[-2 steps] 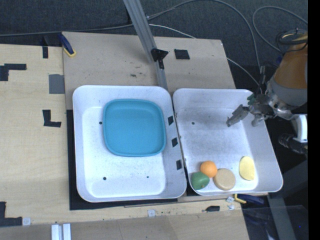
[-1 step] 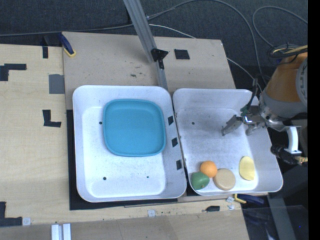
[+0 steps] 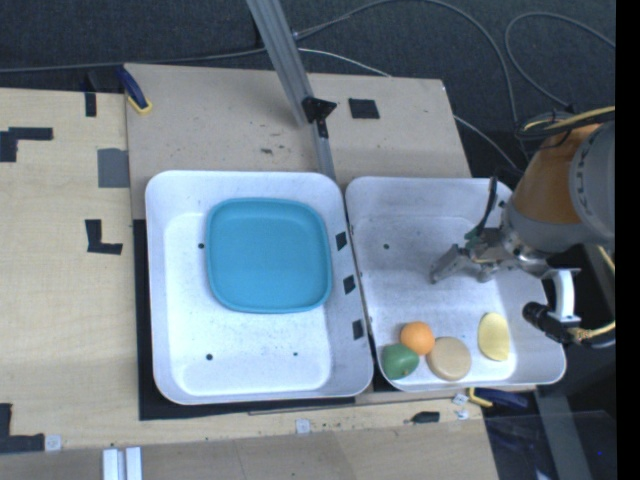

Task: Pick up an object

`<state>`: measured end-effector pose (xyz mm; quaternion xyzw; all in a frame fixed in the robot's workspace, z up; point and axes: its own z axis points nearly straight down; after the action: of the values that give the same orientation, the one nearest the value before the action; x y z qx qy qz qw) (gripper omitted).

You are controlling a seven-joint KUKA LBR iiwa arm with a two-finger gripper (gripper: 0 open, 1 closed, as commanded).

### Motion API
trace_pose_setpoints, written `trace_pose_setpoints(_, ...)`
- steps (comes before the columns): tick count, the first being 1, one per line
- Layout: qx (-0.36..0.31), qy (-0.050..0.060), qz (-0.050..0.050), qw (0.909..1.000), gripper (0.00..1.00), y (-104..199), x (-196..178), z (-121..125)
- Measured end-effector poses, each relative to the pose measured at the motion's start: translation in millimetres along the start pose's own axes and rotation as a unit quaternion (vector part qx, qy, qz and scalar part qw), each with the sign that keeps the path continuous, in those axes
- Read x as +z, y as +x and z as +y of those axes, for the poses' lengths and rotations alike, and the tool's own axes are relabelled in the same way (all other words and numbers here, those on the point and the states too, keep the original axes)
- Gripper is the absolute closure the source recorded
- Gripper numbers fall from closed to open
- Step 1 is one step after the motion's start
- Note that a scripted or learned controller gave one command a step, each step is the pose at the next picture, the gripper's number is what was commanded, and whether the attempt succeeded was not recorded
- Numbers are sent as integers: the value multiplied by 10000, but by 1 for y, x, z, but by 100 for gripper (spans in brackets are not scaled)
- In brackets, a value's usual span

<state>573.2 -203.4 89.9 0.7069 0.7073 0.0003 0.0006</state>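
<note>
Here, tan bench (image 3: 60,268) with black tape marks, dark carpet (image 3: 100,13) behind.

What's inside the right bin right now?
The right bin holds four small items along its near edge: a green piece, an orange ball, a tan round piece and a yellow piece. The gripper hangs above, hiding some floor.

The grey arm (image 3: 585,193) enters from the right, its orange band (image 3: 548,183) sitting just above the wrist. The wrist bends down and leftward, so the end effector (image 3: 445,265) points left, low and slanted. Nothing is visible between its tips.
</note>
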Motion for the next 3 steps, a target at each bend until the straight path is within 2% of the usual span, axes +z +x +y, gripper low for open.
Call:
trace_pose_setpoints(1, 0, -8, -6, 10000, 100, -1, -11, 0)
trace_pose_setpoints(3, 1, -10, -2, 10000, 100, 7, -107, 4)
